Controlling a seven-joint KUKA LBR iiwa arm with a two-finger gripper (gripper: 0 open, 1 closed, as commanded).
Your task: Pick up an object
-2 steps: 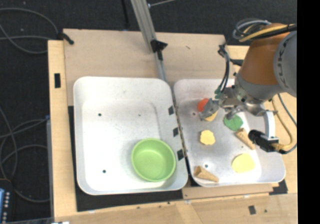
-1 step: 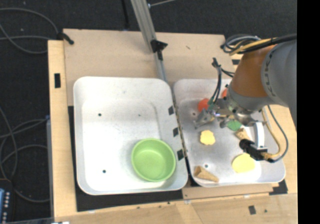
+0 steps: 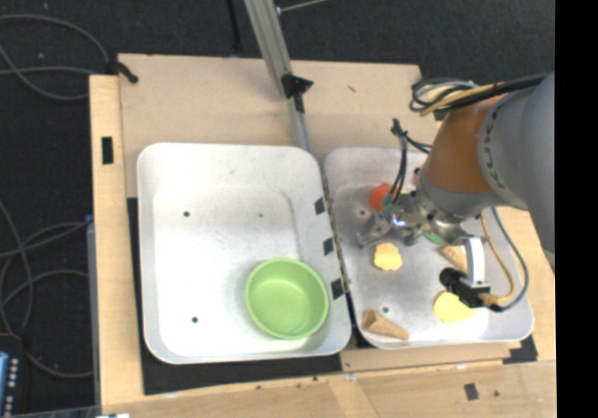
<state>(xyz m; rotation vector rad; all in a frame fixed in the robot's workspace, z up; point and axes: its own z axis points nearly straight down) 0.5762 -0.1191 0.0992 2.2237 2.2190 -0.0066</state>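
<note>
The arm comes in from the right w/ its wrist low over the right bin (image 3: 350, 173), so the gripper (image 3: 397, 227) sits just above the bin floor near the small yellow piece (image 3: 388, 259). Can't tell whether the fingers are open or closed: wrist body and cables cover them, and nothing is visibly held.

Likely targets are all in the right bin, scattered apart, which suits a one-at-a-time pick:
- yellow piece, just below/front of the gripper, looks closest
- red-orange object (image 3: 379, 194), just beside the gripper on its far side, partly hidden by cables
- bigger yellow piece (image 3: 454, 308), near the front right corner
- tan wedge (image 3: 385, 324), at the front rim, prob. awkward since the wall limits approach
- another tan bit (image 3: 453, 256), under the wrist, partly hidden

The left bin (image 3: 187, 192) holds a green bowl (image 3: 287, 297) upright in its front right corner, well apart from the gripper; I'd judge it isn't this try's target.

Both bins sit side by side on the table (image 3: 206, 98), touching along the middle edge, prob. so items can move across easily.

My guess: the approach/descent stage, pick not yet confirmed.
</note>
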